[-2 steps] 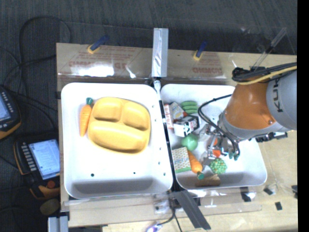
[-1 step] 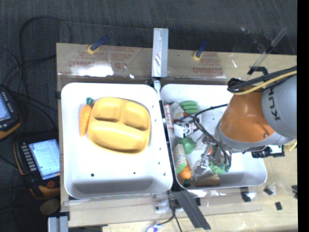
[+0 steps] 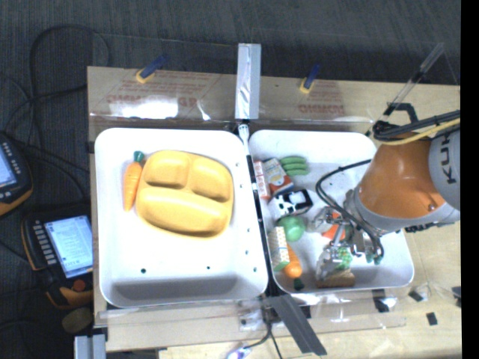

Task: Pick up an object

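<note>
Grip: my gripper (image 3: 346, 259) is down among clutter. I cannot tell whether it is spread or closed, and I see nothing clearly clamped in it.
Where I am: low over the near right part of the right bin (image 3: 340, 149), close to its front wall.
Nearest things: a brown piece (image 3: 337, 280) lies against the front wall with a green-and-white piece (image 3: 341, 262) just behind it. Both are at my tip, but I cannot tell whether they touch it or sit just beside it.
Near left of that bin: a small orange piece (image 3: 292, 269) lies next to a pale ridged piece (image 3: 281, 244) along the divider.
Middle: a green round piece (image 3: 293, 229), and behind it a black-and-white piece (image 3: 292, 200).
Far end: a red-and-white carton (image 3: 273, 174) beside a green pod (image 3: 294, 164).
Left bin (image 3: 179, 271): a yellow tray (image 3: 183, 193) with a carrot (image 3: 132, 184) along its left edge, both well apart from me.
Done, as I judge it: I am down in the bin, at the level of the brown and green-and-white pieces.
Left: getting a sure hold on one piece and lifting it clear. Everything here looks to be resting in the bins, so I count the pick as not yet made.
</note>
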